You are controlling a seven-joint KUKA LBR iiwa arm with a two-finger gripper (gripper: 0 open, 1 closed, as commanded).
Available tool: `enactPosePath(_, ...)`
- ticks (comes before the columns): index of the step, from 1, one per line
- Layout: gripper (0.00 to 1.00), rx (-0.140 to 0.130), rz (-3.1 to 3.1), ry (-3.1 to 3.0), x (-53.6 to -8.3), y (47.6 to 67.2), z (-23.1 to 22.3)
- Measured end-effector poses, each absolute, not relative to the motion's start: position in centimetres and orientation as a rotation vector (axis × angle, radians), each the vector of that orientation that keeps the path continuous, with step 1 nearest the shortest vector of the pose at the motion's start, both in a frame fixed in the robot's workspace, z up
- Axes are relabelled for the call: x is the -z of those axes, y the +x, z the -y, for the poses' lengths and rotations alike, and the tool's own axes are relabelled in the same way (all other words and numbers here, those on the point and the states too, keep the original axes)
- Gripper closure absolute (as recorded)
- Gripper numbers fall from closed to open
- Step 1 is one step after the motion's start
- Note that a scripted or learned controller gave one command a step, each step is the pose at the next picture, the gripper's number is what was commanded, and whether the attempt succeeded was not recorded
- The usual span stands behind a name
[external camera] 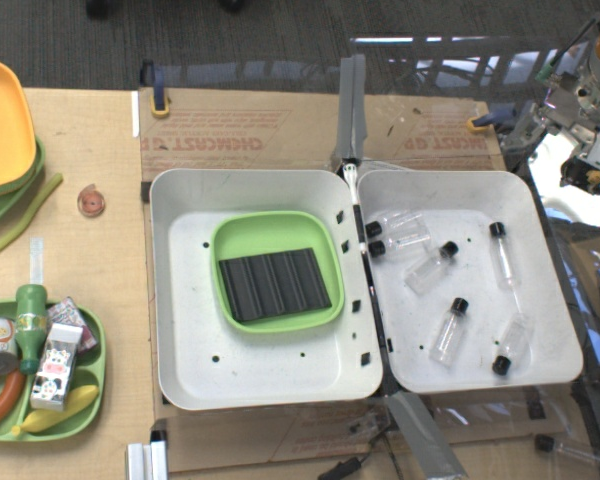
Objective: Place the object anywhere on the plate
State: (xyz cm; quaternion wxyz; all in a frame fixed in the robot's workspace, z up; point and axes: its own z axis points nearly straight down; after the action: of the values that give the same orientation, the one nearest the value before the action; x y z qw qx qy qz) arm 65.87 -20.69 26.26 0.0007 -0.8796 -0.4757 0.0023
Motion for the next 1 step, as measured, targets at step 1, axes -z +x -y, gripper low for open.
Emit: enactPosePath(1, 0.0, -0.003, 1.439, -2.793, -28.88, 65.92, 21.11)
